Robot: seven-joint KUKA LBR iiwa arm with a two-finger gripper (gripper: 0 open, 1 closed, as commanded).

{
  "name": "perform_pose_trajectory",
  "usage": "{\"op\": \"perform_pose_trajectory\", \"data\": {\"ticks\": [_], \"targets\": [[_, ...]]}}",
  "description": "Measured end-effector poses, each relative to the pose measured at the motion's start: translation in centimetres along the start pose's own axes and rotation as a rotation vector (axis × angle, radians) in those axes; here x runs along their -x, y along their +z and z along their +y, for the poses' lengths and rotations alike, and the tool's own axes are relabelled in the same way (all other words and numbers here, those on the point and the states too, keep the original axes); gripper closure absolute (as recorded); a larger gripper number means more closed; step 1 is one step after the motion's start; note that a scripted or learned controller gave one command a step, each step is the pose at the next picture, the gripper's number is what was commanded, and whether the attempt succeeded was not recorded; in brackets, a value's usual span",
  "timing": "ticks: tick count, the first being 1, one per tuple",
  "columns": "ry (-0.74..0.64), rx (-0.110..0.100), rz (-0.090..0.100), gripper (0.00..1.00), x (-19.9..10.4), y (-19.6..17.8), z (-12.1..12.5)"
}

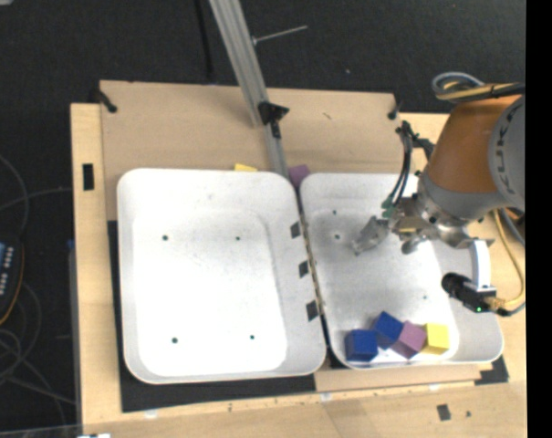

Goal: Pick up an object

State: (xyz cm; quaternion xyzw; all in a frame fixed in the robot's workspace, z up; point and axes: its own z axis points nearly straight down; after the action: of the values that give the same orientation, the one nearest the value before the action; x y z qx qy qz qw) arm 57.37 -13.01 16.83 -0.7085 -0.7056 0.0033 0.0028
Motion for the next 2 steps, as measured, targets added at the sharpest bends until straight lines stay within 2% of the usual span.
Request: {"op": "perform_pose_trajectory", "data": {"ticks": [1, 2], "targets": [[0.002, 0.016, -0.002, 1.00, 0.0, -1.6, 0.4], [-0.002, 0.012, 0.000, 1.00, -0.7, -5.8, -4.0]]}}
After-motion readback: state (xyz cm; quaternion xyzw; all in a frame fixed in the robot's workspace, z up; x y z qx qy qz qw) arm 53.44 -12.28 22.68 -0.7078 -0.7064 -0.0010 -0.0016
